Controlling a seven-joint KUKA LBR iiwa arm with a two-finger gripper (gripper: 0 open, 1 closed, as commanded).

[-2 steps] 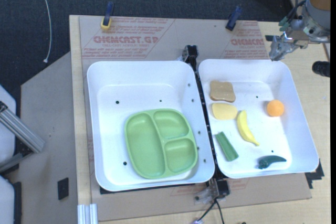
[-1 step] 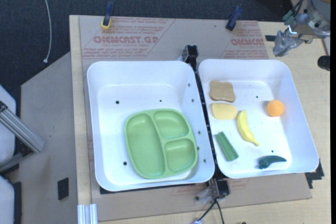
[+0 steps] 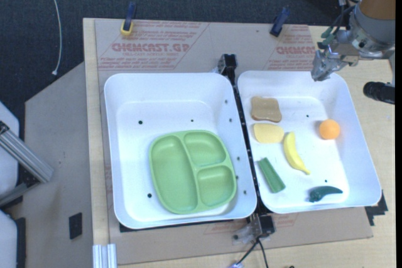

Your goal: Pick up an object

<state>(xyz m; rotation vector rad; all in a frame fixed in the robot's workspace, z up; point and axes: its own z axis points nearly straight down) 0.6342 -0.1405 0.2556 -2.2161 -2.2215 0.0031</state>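
The right bin (image 3: 352,97) holds a brown bread slice (image 3: 266,109), a pale yellow piece (image 3: 267,133), a yellow banana (image 3: 293,152), an orange ball (image 3: 329,129), a green stick-shaped piece (image 3: 272,174) and a dark teal pepper-shaped piece (image 3: 324,193). My gripper (image 3: 321,71) hangs over the far right corner of that bin, above its rim. It is well apart from every object, and nothing shows between its fingers.
In the left bin (image 3: 125,103) lies a green divided plate (image 3: 192,169). A black clamp (image 3: 227,63) sits between the bins at the back. A yellow-and-blue clip (image 3: 128,17) and a blue clip (image 3: 279,21) hold the cardboard's far edge.
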